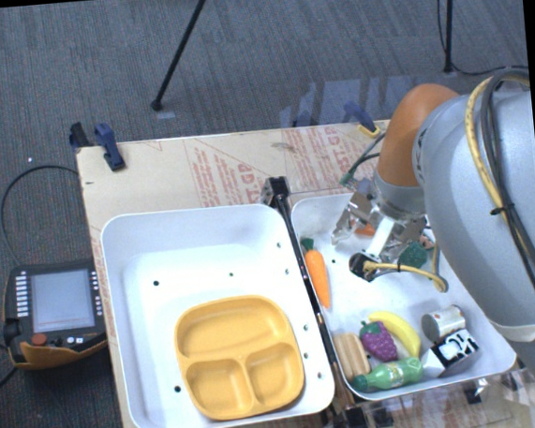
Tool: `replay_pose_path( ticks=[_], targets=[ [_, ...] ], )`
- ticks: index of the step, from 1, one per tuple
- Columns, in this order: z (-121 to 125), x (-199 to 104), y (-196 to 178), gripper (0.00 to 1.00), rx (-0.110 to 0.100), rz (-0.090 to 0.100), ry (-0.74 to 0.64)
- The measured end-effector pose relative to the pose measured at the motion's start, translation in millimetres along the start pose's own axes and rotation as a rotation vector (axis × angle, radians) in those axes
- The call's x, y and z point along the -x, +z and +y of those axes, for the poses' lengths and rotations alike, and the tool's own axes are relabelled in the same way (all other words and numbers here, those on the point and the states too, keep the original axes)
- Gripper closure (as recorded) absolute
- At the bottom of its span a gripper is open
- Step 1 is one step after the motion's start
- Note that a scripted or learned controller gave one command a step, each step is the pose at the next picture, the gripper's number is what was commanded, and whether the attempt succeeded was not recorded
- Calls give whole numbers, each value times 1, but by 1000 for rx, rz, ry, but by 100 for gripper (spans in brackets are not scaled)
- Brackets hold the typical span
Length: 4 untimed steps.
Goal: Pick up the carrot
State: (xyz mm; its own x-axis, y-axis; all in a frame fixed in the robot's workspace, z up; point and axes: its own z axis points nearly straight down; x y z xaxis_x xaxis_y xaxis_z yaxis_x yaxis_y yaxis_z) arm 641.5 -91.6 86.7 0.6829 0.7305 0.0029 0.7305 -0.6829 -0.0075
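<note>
- Gripper: metal two-finger unit on the grey arm with its orange band, poised over the upper part of the right bin. How far it stands open cannot be told from this slant; nothing is seen between its tips.
- Writing: red print on the cardboard sheet beyond the gripper, upside down and not legible. A black-and-white patterned label on a small box, not readable.
- Carrot: orange, tapered, green leafy top at its far end, tip toward the near side. Lies lengthwise against the right bin's left wall, just left of the gripper and apart from it.
- Near side of the gripper, in the same bin: banana, purple grapes, a green vegetable piece, a tan ridged piece, a silver can.
- Left bin, well left of the gripper: yellow divided plate.
- Floor, far left: teach pendant.
</note>
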Motion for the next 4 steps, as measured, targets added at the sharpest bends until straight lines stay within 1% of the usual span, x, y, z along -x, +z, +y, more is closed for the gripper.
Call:
replay_pose_path(
  ticks=[1,2,3,4],
  targets=[
    [45,60,-1,0,3,-5,-83],
    [-1,110,0,0,-2,-5,-171],
    [-27,24,-43,0,2,1,50],
    [-73,53,3,0,-5,-8,122]
  ],
)
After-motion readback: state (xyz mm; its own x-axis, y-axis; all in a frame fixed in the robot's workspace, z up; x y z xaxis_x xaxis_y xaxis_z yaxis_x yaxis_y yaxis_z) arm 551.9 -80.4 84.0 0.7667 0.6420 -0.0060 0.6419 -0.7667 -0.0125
